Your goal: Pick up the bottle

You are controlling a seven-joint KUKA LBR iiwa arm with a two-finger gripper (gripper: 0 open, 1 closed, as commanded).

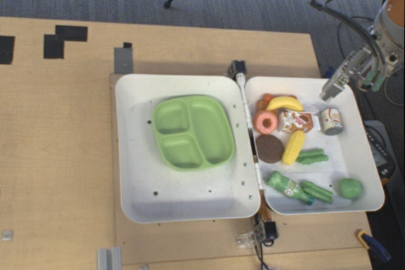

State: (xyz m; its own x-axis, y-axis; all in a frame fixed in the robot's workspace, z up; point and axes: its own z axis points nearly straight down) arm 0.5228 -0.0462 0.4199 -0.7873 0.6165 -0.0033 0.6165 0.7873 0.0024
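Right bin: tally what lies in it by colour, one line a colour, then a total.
Green: 4, the bottle, bean pod, pickle and lime.
Yellow: 2, the banana and corn cob.
Pink: 1, the doughnut.
Brown: 1, the cookie.
Silver: 1, the can.
White and red: 1, the carton.
Orange-red: 1, a piece behind the banana.
Total: 11.

Even bright light; soft focus

Green divided tray sitting in the left bin; banana, pink donut, corn cob and tin can crowding the right bin.
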